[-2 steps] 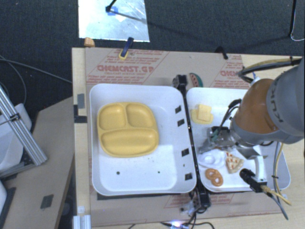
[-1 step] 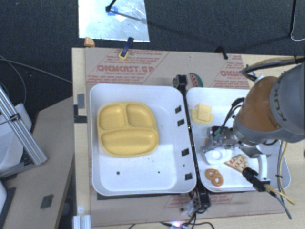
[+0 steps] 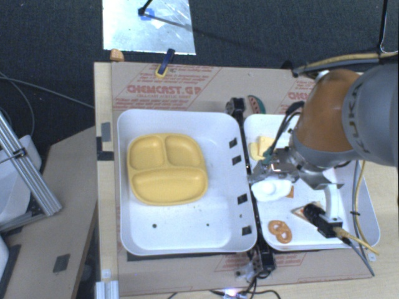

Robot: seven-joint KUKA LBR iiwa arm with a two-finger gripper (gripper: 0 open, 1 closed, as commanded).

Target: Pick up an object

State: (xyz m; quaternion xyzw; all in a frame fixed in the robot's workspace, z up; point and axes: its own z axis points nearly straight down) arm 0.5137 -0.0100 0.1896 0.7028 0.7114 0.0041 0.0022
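My gripper (image 3: 272,167) hangs low over the left part of the right bin (image 3: 369,224), under the grey arm with its orange band. Just below it lies a white rounded object (image 3: 271,189), very close to the gripper; whether they touch I cannot tell. A pale yellow piece (image 3: 258,147) lies behind the gripper near the bin's far left. A brown pretzel (image 3: 280,232) rests near the front edge. A small brown wedge (image 3: 300,211) lies right of the white object. The arm hides much of this bin.
The left bin (image 3: 187,229) holds a yellow divided plate (image 3: 167,169) in its left half. Black clips (image 3: 237,161) run along the wall between the two bins. A cardboard sheet (image 3: 187,86) lies under both bins.
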